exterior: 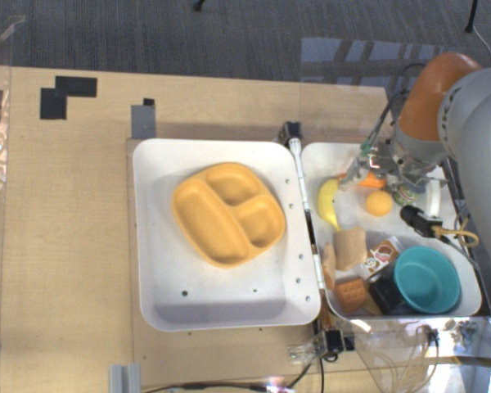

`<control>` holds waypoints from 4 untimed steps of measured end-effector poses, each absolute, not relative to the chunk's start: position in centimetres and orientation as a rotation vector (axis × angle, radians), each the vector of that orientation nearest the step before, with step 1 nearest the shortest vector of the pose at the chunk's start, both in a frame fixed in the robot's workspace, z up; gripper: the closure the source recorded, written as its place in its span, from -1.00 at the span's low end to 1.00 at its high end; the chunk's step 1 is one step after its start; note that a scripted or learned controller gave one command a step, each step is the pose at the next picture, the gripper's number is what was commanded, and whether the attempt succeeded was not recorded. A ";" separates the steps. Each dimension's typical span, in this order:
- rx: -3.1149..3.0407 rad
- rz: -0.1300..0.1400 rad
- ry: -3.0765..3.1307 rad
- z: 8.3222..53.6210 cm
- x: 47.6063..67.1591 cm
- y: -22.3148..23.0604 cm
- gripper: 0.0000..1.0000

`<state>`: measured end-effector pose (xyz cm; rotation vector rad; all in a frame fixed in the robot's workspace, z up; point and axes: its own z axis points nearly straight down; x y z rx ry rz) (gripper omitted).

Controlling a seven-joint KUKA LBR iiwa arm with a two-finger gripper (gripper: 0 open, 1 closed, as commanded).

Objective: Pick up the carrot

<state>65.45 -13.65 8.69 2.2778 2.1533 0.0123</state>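
The left bin (pixel 147 301) holds one yellow divided plate (pixel 227 213). Right of it, the second bin (pixel 311 155) is crowded — one banana (pixel 328 201), a teal cup (pixel 426 279), some blocks hard to make out. The carrot (pixel 371 182) lies beside the banana, partly hidden under the gripper (pixel 378 164) — whether anything is gripped, I cannot tell.

A large rounded grey arm casing (pixel 479 113) is seen above the right bin (pixel 466 289). An orange band (pixel 432 97), smooth and dome-shaped, is fitted just above the wrist. Thin dark cables (pixel 390 109) are run along the band's side. A metal gripper head (pixel 385 169) with small coloured parts is mounted below.
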 end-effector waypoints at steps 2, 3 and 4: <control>2.266 0.013 2.160 10.0 65.6 -13.7 -1.00; 2.522 0.030 1.879 9.0 63.8 -15.3 -1.00; 2.590 0.010 1.773 8.7 62.2 -13.3 -1.00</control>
